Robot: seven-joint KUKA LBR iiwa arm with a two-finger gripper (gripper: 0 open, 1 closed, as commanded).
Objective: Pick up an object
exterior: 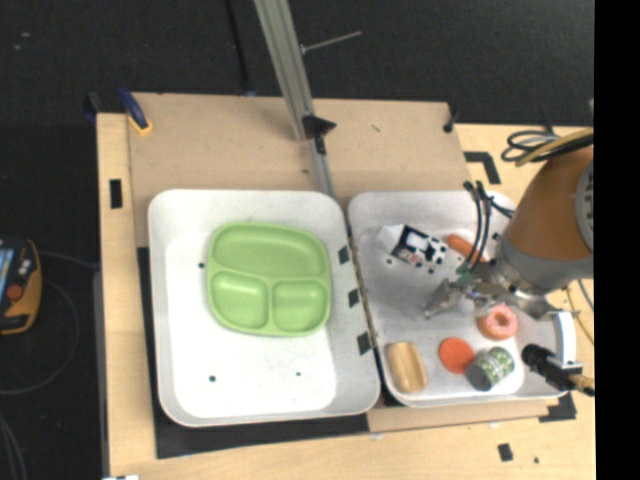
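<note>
I see the gripper (441,304) low over the middle of the right bin (398,313), tip angled toward the bin's left side; I can't tell if it is spread or pressed together, and I see nothing gripped in it. The arm (545,218) comes in over the bin's right rim, grey wrist with the orange band above. Candidate objects are all in this bin. The donut (497,321), pink, lies just right of the gripper, close to the wrist. The disc (456,353), orange-red, lies just below the gripper, apart from it. The can (491,367), green and grey, is just beside the disc on its right, near the front rim. The loaf (405,365), tan, sits at the front left corner. The card (415,246), white with black marks, lies behind the gripper toward the back. An orange piece (458,243) lies right of the card, partly hidden by cables. The left bin (180,368) holds a green plate (270,278) with three compartments, well apart from the gripper. Both bins sit on the tan bench (420,148).
</note>
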